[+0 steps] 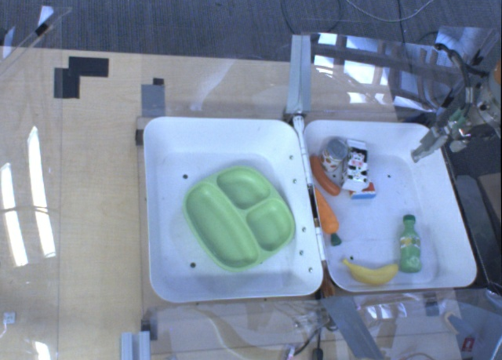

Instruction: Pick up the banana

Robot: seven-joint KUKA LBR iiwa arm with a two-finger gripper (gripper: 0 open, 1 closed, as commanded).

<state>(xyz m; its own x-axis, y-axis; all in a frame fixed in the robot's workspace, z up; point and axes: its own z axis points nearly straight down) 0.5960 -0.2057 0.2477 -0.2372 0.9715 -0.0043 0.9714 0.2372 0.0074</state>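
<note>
The banana (370, 273) is yellow and lies flat near the front edge of the right bin (439, 217), just left of a green bottle. My gripper (431, 143) hangs over the back right corner of that bin, far behind the banana and well apart from it. Nothing can be seen held in it.
The green bottle (409, 245) lies right of the banana. A carrot (327, 214), a red sausage (324, 177), a can (336, 155) and a small carton (358, 171) crowd the right bin's back left. A green divided plate (239, 216) sits in the left bin (169, 194).
</note>
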